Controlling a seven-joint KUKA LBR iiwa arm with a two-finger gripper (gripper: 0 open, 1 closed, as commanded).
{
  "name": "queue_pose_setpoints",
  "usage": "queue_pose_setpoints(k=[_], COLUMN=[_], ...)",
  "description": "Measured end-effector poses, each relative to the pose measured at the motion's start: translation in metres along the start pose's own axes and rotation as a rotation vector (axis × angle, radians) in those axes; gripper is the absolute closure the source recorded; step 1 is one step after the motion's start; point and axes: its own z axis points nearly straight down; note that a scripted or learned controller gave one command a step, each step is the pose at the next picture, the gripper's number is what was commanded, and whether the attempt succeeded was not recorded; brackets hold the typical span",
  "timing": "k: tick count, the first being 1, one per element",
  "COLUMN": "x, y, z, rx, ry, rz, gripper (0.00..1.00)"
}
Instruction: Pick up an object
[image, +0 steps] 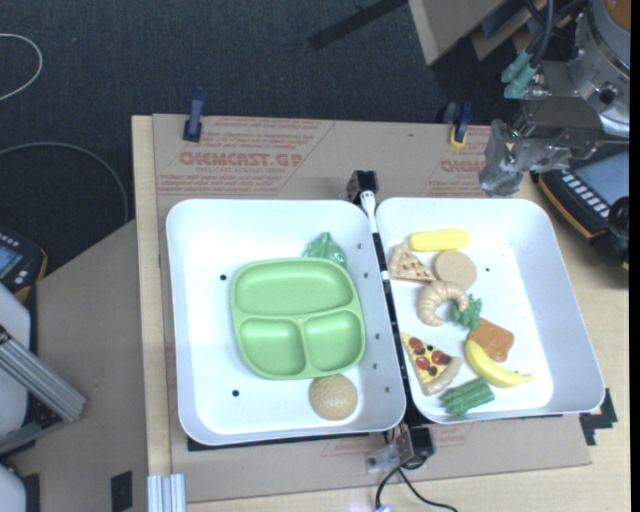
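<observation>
Green beans lowest in right bin; gripper state unclear.

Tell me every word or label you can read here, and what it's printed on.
"CHEMCAST GP", in red on the brown protective sheet behind the left white bin.
The same red print repeats on the sheet behind the right white bin; too blurred to read.
Smaller red lines beside both: too small to read.
</observation>
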Motion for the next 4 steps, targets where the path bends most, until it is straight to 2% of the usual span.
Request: queue_pose_setpoints(k=[1, 2, 3, 4], x=[-0.016, -0.008, -0.023, -0.09], y=[-0.002, -0.002, 0.0, -0.001], z=[0.13, 0.19, -0.008, 0.095], rx=[0.022, 0.016, -0.015, 0.017], ry=[-0.002, 0.0, 0.003, -0.001], rz=[-0.003, -0.006, -0.006, 0.002], gripper=[1.0, 1.0, 1.0, 1.0])
